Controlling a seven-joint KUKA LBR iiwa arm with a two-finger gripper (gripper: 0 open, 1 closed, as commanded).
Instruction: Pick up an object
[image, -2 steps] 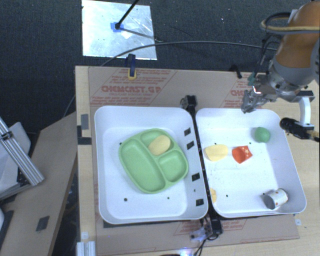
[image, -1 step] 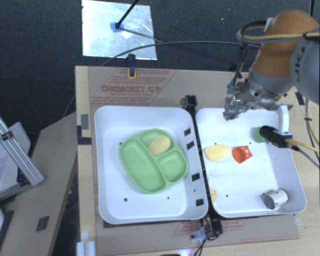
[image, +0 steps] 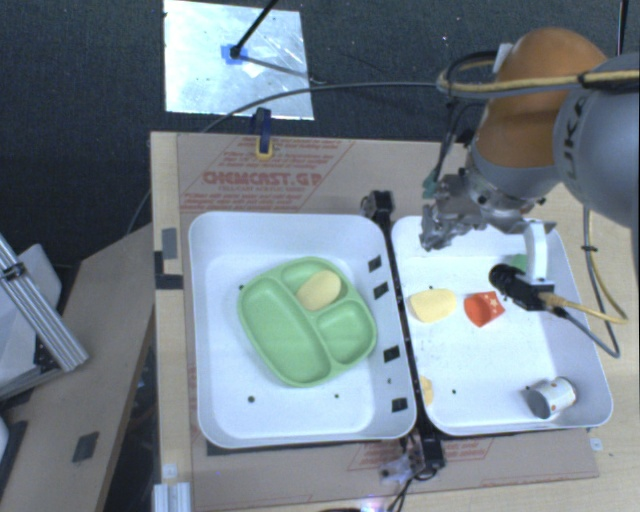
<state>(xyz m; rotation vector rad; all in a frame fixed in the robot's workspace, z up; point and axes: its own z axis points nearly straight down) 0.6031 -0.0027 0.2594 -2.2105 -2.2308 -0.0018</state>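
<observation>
The right bin holds a pale yellow piece, a red piece beside it, and a grey and white cylinder lying at the near right corner. A small yellow bit sits by the bin's left wall. A green thing is mostly hidden behind a black part of the arm. My gripper hangs over the far left corner of the right bin, behind the pale yellow piece and apart from it. Nothing shows in it.
The left bin carries a green divided plate with a yellow food item in its far compartment. A black divider with clips runs between the bins. The arm's black fitting and yellow cable overhang the right bin.
</observation>
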